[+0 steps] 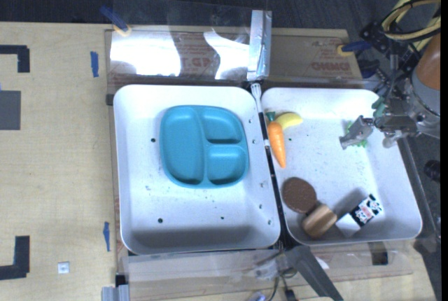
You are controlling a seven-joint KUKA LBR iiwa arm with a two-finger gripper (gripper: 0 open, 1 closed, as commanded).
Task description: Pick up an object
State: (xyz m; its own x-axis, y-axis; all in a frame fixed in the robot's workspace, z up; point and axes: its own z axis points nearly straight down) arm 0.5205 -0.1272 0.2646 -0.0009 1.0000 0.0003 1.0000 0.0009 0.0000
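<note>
The approach step is judged in hand: the pincer (369,130) is seen over the right white bin (409,184), its spread indeterminable. Descent onto the orange plastic carrot (278,144) would be required next.

You see two white bins — the left bin (133,173) flecked with small dark specks and carrying a solid teal-blue divided tray (204,145), the right bin (329,152) speckled likewise. In that right bin you find an orange carrot (278,142) beside a yellow banana (289,120), a dark brown round disc (299,194), a tan bread-coloured piece (320,220) and a small carton (366,211) patterned in black-and-white cow patches. Your gripper (358,131) is grey metal with a touch of green by it — the arm (428,68) above shows orange, with yellow cabling, and the bench (49,173) is pale wood marked with black corners and blue tape.
</note>
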